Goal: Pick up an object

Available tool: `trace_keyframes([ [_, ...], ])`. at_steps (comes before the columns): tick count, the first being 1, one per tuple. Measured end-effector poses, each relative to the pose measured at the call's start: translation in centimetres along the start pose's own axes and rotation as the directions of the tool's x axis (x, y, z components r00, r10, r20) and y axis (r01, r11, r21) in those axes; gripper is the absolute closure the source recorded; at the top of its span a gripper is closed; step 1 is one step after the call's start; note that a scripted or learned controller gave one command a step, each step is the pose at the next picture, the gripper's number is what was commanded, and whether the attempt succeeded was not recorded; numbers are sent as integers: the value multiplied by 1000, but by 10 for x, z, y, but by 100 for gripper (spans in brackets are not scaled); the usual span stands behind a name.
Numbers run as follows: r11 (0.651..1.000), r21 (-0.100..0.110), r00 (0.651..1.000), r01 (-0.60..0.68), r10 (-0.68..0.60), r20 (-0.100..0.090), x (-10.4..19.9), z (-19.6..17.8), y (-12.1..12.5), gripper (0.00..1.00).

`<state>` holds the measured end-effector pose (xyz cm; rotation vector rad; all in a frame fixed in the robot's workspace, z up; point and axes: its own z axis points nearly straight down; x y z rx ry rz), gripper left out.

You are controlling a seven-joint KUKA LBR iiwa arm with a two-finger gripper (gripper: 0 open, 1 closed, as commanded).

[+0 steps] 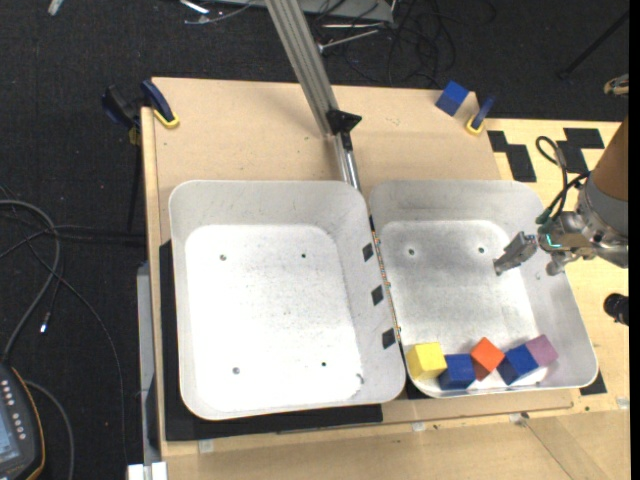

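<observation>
Camera view: gripper (527, 251), fingers spread and empty, hovers at three o'clock over the right bin (450, 268), whose blocks (480, 360) crowd its five-o'clock corner, awaiting pickup.

There are no words, numbers or signs to read on the bins (200, 208), the blocks (486, 354) or the bench (240, 118).

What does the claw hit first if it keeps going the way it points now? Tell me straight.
The claw points left and slightly down over the right bin. Going straight on, it would probably meet that bin's bare floor first; height is hard to judge from this view. The blocks, such as the orange block, sit off that line.
</observation>
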<state>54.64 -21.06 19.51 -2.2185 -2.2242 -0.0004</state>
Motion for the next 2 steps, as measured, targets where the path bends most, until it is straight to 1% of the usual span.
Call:
trace_keyframes([
  [1,1000,1,1000,3,-3,-1,35,0,0,0],
  [2,1000,-5,1000,-3,3,1,48,-66,-50,0],
])
